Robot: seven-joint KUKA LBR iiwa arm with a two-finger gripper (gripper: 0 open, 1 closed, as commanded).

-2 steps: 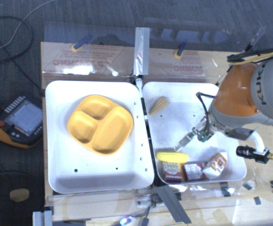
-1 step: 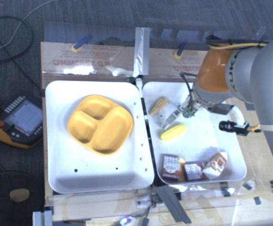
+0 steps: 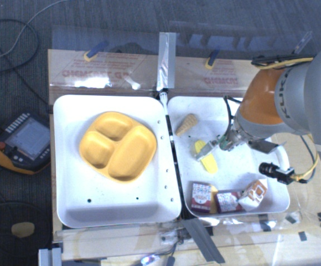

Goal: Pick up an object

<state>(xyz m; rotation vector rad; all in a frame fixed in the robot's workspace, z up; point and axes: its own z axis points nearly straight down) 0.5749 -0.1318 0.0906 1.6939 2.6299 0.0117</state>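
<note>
Arm: grey body with an orange band (image 3: pixel 263 101), reaching in from the right over the right bin.
Gripper (image 3: pixel 215 146): low over the middle of the right bin, its tip at the small yellow pieces; whether it is apart or together cannot be told, since the tip is small and dark against the clutter.
Right bin (image 3: pixel 277 204): white and shallow, holding several small things.
Yellow block (image 3: pixel 208 163): lies flat near the bin's middle, just below and left of the gripper tip; no grasp on it is visible.
Yellow-green piece (image 3: pixel 200 147): just beside the gripper tip on its left, close above the yellow block; contact cannot be judged.
Cone (image 3: pixel 186 124): tan and ridged, lying tilted near the upper left of the right bin, apart from the gripper.
Red packets (image 3: pixel 201 196): two dark red ones side by side along the near wall, the second (image 3: pixel 226 200) to the right of the first.
White and orange carton (image 3: pixel 253 193): tipped against the right-hand red packet, near the bin's lower right corner.
Left bin (image 3: pixel 72 204): white, next to the right bin.
Yellow tray (image 3: pixel 117 145): three-part dish lying in the middle of the left bin.
Handset (image 3: pixel 21 143): grey and orange, on the floor to the left of the bench.
</note>
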